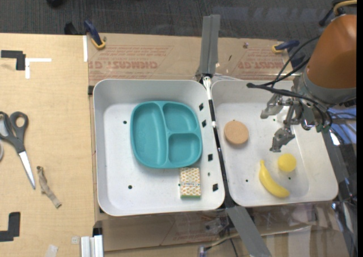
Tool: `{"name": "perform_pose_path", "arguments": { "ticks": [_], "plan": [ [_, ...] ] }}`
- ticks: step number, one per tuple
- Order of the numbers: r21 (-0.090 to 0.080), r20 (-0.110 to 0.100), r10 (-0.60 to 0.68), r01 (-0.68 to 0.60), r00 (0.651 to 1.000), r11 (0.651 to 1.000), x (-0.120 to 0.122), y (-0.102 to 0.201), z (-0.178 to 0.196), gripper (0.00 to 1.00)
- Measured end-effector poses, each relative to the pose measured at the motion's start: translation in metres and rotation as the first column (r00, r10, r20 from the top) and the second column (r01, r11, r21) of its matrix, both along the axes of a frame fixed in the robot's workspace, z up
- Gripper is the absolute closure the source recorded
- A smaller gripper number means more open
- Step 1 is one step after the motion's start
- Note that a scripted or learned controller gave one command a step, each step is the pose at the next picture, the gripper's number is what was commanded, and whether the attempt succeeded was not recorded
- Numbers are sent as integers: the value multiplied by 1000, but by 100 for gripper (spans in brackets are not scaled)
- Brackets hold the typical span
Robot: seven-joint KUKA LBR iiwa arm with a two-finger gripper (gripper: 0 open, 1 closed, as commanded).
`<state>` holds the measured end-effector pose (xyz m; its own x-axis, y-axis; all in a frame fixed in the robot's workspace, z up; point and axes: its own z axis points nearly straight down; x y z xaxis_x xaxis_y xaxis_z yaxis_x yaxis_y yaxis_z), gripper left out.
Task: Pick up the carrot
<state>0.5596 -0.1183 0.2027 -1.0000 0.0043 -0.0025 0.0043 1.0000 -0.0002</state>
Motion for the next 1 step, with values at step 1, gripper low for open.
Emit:
{"name": "perform_pose_path", "arguments": {
  "ticks": [1],
  "plan": [
    [0, -1, 29, -29, 1000, 1000, -31, 16, -107, 0]
  ]
}}
